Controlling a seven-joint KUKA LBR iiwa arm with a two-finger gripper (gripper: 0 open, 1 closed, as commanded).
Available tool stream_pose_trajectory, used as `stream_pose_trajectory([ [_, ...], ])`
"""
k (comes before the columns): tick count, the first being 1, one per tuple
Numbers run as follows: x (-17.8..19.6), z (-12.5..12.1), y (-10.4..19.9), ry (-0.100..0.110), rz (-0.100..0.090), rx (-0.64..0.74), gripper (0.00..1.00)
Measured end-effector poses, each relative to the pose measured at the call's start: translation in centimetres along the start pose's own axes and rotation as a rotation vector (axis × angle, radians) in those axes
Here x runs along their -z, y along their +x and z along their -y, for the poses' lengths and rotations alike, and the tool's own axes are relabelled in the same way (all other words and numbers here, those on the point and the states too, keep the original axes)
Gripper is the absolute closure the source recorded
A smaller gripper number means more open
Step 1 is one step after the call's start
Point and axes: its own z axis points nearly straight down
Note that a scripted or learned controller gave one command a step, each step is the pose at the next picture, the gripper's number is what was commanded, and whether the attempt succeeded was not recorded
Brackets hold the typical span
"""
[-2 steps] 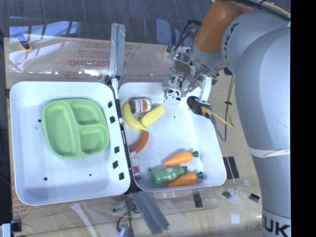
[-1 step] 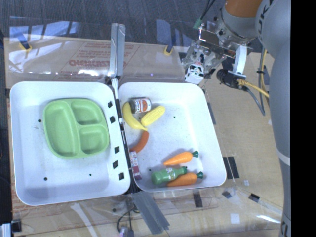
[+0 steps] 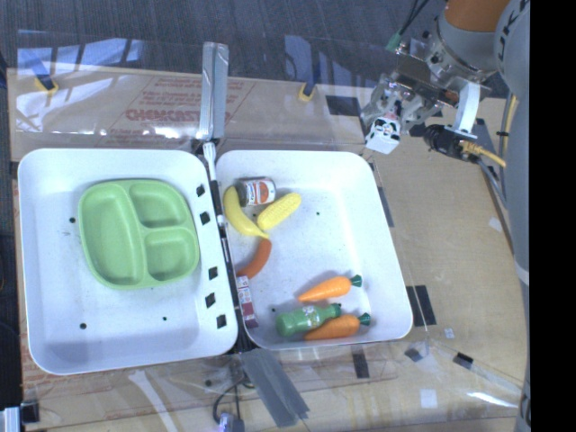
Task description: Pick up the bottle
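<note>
Left bin [image 3: 54, 331]: green divided plate [image 3: 139, 232], three compartments, lying flat near the middle. Right bin [image 3: 360, 205]: small can [image 3: 257, 192] on its side at upper left, touching a banana [image 3: 236, 212]; corn cob [image 3: 277, 211] just beside both. Reddish sausage [image 3: 256, 257] below the banana, against the left wall. Two carrots [image 3: 329, 288] [image 3: 335, 328] near the lower right corner. Tabletop [image 3: 450, 241] tan, taped in places.

Fixed overhead camera, slanted down, both bins [image 3: 297, 165] in view
</note>
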Motion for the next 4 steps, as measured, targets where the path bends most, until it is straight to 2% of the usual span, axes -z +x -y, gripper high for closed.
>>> stream_pose_trajectory([
  [1, 8.7, -0.3, -0.5, -0.003, -0.003, -0.014, 1.00],
  [2, 0.1, 2.6, 5.0, 0.008, 0.001, 0.018, 1.00],
  [3, 3.5, 0.0, 0.1, 0.001, 0.000, -0.141, 1.00],
  [4, -12.4, 2.2, 4.8, 0.013, 0.003, -0.139, 1.00],
])
